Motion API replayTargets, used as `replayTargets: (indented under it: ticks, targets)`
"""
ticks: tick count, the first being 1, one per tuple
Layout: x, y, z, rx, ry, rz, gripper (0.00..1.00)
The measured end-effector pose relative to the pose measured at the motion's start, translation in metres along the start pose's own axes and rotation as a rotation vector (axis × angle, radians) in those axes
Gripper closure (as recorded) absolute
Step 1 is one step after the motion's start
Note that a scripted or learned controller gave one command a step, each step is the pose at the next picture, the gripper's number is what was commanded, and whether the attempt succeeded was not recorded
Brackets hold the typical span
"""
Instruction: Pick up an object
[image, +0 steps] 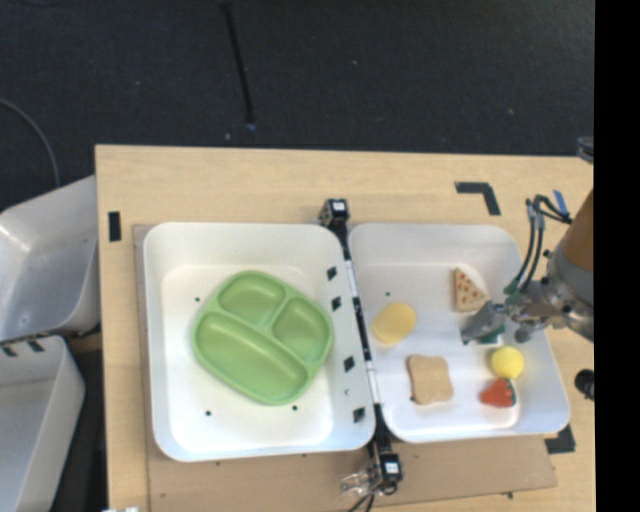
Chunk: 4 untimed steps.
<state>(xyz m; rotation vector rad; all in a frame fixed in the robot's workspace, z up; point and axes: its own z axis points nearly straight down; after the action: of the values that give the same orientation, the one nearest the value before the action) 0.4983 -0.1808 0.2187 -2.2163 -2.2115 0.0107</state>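
- Gripper (487, 326): low over the right bin (420, 250), between pizza slice (467, 289) and yellow ball (507, 362); finger spread cannot be told, nothing visibly gripped.
- Nearby: red piece (498, 393), bread slice (430, 380), yellow round piece (394, 322).
- Left bin (170, 420): green divided plate (262, 336).

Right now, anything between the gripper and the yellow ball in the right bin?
Nothing visible. The gripper hangs just above and left of the yellow ball, with bare bin floor between. The pizza slice and red piece lie off that path.
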Motion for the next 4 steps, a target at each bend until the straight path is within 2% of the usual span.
replayTargets:
  ticks: [1, 3, 4]
  targets:
    - [0.0, 0.003, -0.007, -0.013, -0.003, -0.004, 0.0]
    - [0.01, 0.007, 0.084, -0.009, -0.003, 0.001, 0.0]
    - [0.009, 0.008, 0.119, -0.013, -0.005, 0.002, 0.0]
